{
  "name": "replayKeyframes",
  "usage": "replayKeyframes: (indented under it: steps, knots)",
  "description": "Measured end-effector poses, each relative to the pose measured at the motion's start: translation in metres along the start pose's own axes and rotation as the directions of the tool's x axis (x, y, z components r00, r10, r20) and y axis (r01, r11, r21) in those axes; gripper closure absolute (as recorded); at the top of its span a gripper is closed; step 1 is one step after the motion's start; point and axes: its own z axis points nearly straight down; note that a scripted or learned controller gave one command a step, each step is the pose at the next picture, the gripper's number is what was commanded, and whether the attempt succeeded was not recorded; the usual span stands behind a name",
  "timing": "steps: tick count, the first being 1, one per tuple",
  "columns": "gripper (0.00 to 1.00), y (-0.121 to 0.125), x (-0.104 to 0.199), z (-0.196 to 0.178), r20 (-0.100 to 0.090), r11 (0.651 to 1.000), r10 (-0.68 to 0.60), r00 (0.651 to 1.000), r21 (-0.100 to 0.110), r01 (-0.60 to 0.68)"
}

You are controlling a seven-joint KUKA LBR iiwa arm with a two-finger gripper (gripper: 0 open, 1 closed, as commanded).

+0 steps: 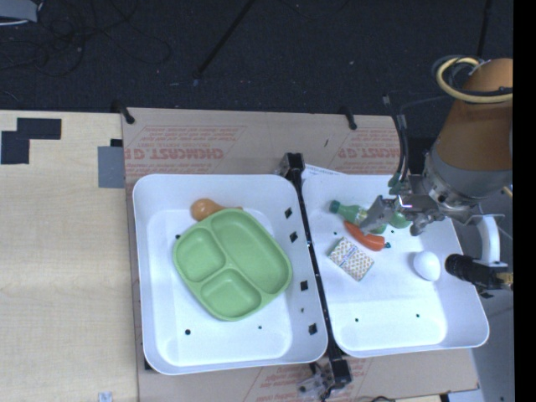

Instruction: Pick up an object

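In the right bin [394, 329] lie a green object [345, 210], an orange-red carrot-like piece [365, 237], a small patterned box [351, 259] and a white egg [426, 265]. My gripper [383, 216] hangs low over the bin's far part, right beside the green object and just above the carrot-like piece. The arm's body hides part of the green object. I cannot make out whether anything is held.
The left bin [159, 325] holds a green divided plate [231, 263] with an orange round object [203, 208] behind it. A black divider [306, 258] runs between the bins. The arm's grey body [469, 170] stands over the right bin's far right corner.
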Motion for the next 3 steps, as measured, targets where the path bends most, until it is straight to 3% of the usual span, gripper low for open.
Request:
replayKeyframes:
  steps: [1,2,3]
  knots:
    - [0.00,0.002,0.000,-0.006,0.001,1.000,-0.002,1.000,-0.012,0.002]
    - [0.00,-0.005,0.004,0.041,0.000,1.000,-0.002,1.000,-0.005,0.002]
    - [0.00,0.003,0.001,0.099,0.000,1.000,-0.001,1.000,-0.005,0.001]
